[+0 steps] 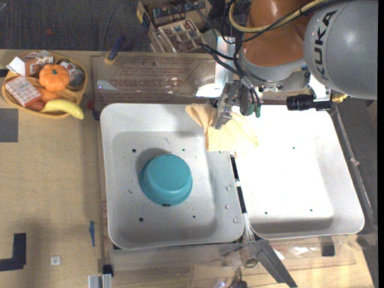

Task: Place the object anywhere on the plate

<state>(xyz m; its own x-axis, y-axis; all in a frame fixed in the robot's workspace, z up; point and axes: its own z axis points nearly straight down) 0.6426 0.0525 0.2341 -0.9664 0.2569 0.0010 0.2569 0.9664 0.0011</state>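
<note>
Hanging over the seam between the two white bins, the grey arm (336, 41) reaches in from the right and ends in the pincer (223, 114), which sits at the far edge where the left bin (120, 125) meets the right bin (300, 179). A pale yellow cloth (225, 138) droops below it, one corner drawn up into the fingers; from the fixed camera it looks pinched between them, so the pincer is closed on the cloth (the tips themselves are small and partly lost against the fabric). The rest of the cloth spills across the bin edge, mostly on the right bin's near-left corner.

The teal plate (167, 179), which looks like an upturned dish, lies in the middle of the left bin, well apart from the cloth. As a judgement, the task is about half done: the cloth appears lifted but has not reached the plate, and a carry to the left and towards the camera, then a release, remain.

A basket of toy fruit (45, 86) sits on the surface at far left.
</note>
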